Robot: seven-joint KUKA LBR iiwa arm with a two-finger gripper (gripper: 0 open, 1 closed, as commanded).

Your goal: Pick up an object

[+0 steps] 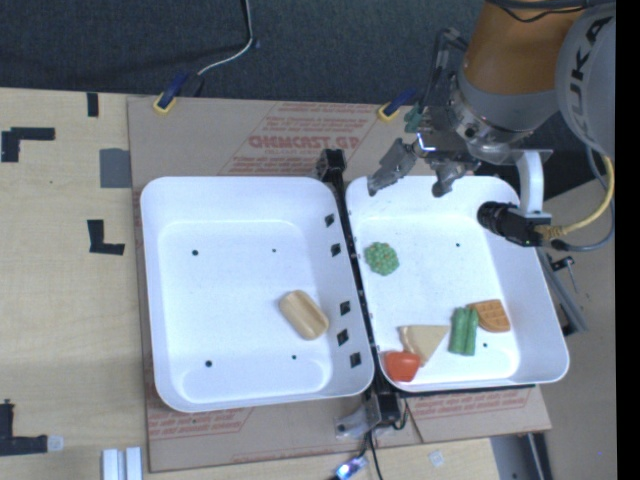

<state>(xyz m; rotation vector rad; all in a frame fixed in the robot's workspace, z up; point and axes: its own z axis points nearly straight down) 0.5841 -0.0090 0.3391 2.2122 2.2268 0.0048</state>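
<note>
Spread wide and holding nothing, your claw (415, 175) hangs over the far edge of the right bin (520, 298), its two dark fingers (385, 176) parted above bare white floor. Behind it you see the arm (530, 38), its orange band and grey shell filling the upper right corner, with a black fitting (505, 220) and a yellow cable (590, 218) sticking out over the bin's right wall.

Below the claw, you find five things in the right bin. A green, knobbly ball (381, 258) sits alone near the bin's left wall, about midway down. Along the near edge lies a cluster: a red piece (401, 366) in the near left corner, touching a pale wedge (424, 341); just right of the wedge stands a green stick (463, 330), and an orange piece (491, 315) touches the stick on its right.

Your left bin (160, 268) carries one thing: a tan, roll-shaped piece (303, 314), lying at a slant toward the near right corner, well apart from the walls.

Both bins rest side by side on a cardboard sheet (290, 138) on the wooden bench (60, 298), with black clips (346, 308) along their shared edge. A white cable (235, 28) trails across the dark ground beyond the bench.
</note>
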